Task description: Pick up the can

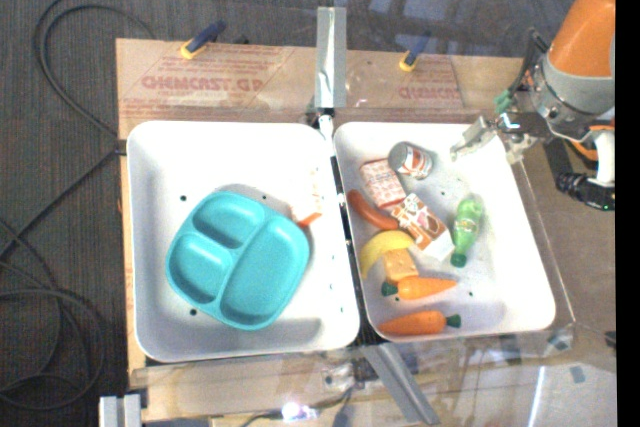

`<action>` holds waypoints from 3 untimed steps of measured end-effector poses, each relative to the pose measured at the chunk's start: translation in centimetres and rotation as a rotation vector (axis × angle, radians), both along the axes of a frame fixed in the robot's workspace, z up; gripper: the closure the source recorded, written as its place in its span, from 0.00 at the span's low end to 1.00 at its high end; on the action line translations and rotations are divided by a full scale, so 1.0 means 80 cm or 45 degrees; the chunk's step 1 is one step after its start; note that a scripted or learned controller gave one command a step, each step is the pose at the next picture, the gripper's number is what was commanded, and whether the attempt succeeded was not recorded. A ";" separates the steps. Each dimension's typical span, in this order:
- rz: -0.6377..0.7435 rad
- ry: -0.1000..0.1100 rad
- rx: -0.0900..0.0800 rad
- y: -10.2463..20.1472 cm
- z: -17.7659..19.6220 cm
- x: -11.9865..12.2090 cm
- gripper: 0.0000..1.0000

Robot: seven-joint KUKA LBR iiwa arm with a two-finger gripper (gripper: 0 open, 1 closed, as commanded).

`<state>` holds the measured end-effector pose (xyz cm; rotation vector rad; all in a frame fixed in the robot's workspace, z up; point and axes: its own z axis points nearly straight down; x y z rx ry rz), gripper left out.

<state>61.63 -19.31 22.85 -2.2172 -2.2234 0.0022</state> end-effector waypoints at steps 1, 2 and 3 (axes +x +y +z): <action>0.007 -0.029 -0.011 0.045 -0.109 0.064 0.00; -0.366 -0.010 -0.005 0.069 -0.174 0.058 0.00; -0.468 -0.012 -0.003 0.116 -0.175 0.040 0.00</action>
